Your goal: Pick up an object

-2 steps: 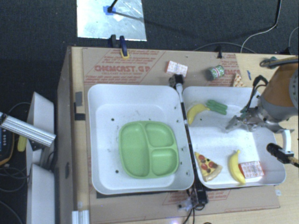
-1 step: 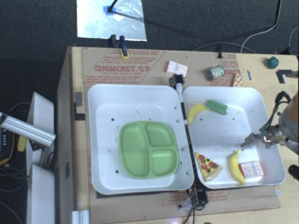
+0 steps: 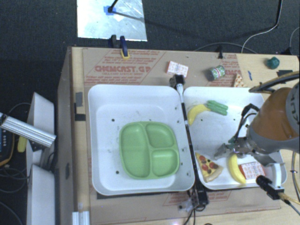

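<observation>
The arm's wrist hides much of the right bin (image 3: pixel 220 93); the fingers (image 3: pixel 228 148) hover beside a banana (image 3: pixel 236 168), their spread impossible to tell.

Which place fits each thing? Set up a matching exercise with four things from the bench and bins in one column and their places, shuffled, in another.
Things:
1. green divided plate
2. pizza slice
3. green pod
4. small can

Places:
A. on the brown board beyond the bins
B. near corner of the right bin, by the divider
C. middle of the left bin
D. far part of the right bin, beside a banana

Pairs: 1-C, 2-B, 3-D, 4-A
</observation>
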You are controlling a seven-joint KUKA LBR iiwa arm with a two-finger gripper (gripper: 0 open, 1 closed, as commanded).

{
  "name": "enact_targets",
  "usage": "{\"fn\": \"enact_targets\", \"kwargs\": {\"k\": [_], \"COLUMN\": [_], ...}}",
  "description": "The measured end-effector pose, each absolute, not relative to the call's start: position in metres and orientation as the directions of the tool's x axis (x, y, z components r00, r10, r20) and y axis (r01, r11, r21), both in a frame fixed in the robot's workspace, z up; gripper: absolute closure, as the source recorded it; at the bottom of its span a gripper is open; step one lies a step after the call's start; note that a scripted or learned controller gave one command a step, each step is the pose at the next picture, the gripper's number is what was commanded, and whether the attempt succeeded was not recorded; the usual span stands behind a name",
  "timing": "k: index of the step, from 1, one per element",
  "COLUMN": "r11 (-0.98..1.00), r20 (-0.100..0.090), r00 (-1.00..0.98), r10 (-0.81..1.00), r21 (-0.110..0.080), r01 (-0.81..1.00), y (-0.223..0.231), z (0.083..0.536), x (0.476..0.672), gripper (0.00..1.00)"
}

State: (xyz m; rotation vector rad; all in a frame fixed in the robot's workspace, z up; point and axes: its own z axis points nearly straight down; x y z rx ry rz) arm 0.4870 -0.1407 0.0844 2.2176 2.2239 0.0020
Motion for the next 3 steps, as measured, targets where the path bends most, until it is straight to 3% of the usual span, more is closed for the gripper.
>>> {"fn": "enact_targets", "kwargs": {"k": [1, 2, 3], "r11": [0.004, 0.002, 0.001], "r20": [-0.002, -0.001, 0.0], "r00": [-0.004, -0.002, -0.001], "r10": [1.0, 1.0, 1.0], "r21": [0.004, 0.001, 0.0], "r01": [1.0, 1.0, 1.0], "y": [-0.182, -0.18, -0.168], "z": [0.19, 0.17, 0.112], "x": [0.55, 0.494, 0.486], "gripper": [0.0, 0.0, 0.0]}}
